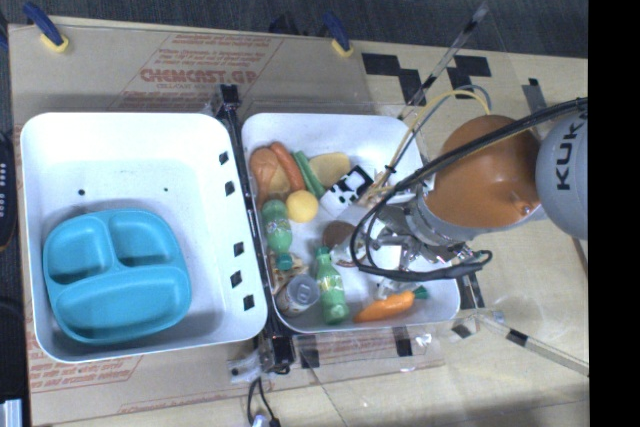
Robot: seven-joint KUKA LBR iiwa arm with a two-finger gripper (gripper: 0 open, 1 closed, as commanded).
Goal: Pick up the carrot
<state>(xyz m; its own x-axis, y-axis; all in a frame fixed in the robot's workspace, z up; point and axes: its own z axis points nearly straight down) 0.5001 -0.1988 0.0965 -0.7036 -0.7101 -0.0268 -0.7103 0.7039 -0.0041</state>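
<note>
Two shallow white bins sit side by side on a tabletop (90, 385). The left bin (120, 140) holds a blue divided tray (115, 273) in its near-left corner, with bare floor toward its far edge. The right bin (330, 127) is crowded: a second carrot (287, 167) beside a brown roll (268, 171) near the far-left corner, a yellow lemon (302, 206), and a green bottle (328, 288) near the front edge. The carrot (386, 307) lies flat along the right bin's front edge, close to its near-right corner, hard against the wall. The grey and orange arm (485, 175) covers the bin's right side, cables looping over the gripper (425, 250) just behind the carrot. Whether the fingers are spread or closed cannot be told.
</note>
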